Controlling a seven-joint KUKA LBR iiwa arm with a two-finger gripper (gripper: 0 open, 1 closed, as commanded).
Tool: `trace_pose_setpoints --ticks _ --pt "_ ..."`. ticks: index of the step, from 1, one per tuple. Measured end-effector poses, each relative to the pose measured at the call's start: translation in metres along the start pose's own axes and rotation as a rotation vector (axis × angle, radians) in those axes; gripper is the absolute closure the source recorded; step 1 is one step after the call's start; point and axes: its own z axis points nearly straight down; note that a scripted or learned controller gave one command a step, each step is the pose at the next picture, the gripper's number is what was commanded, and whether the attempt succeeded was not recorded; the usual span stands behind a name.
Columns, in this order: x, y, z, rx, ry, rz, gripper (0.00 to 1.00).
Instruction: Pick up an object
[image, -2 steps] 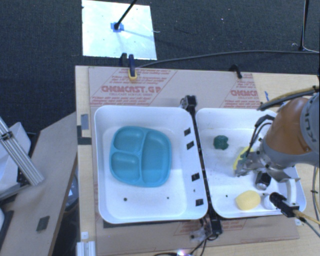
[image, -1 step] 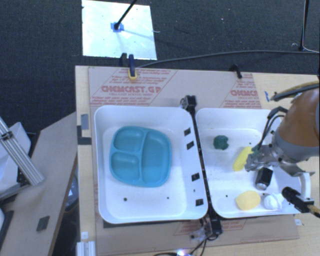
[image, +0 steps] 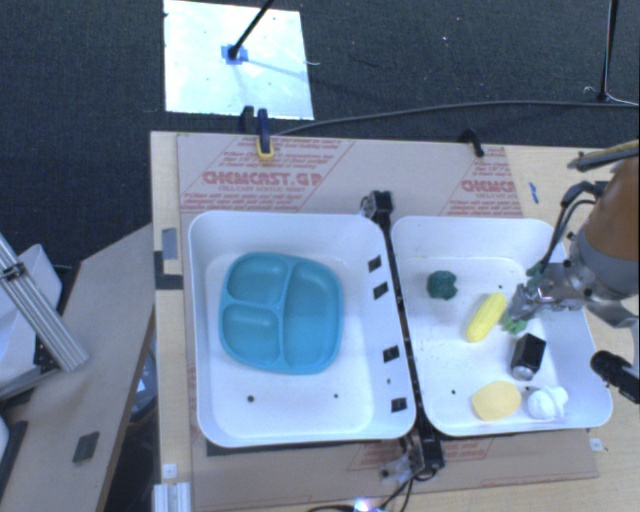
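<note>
Green object under the jaws, grasp unconfirmed

Green object (image: 515, 323), small and leafy-looking, lies in the right bin (image: 470, 250), just right of the yellow corn cob (image: 486, 316). That cob is my landmark. The gripper (image: 528, 303) sits low, right of the cob and directly over the green piece, seemingly touching it. State of the jaws: cannot tell; metal parts blur together.

Other items placed from the cob: dark green lump (image: 441, 285) up-left, near; black block (image: 527, 355) down-right, near; yellow round piece (image: 496, 401) below; white ball (image: 546, 403) below-right, touching the yellow piece. Left bin (image: 290, 228) holds a blue divided plate (image: 281, 312), well apart to the left.

Judgement: step in hand is closing on the green piece. To do well, centre over it, keep clear of the cob's right end, descend fully to the bin floor, then lift straight.

Hard to make out: the green piece's true shape, mostly covered by the gripper. Arm (image: 610, 240) is cut off at the edge. Tabletop (image: 330, 170) wording is partly covered.
</note>
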Motion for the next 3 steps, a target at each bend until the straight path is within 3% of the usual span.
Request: trace_pose_setpoints --ticks 2,3 --pt "-0.009 -0.001 -0.076 0.002 0.001 0.0 1.0" --pt "0.041 0.01 -0.067 0.004 0.002 -0.004 1.0"
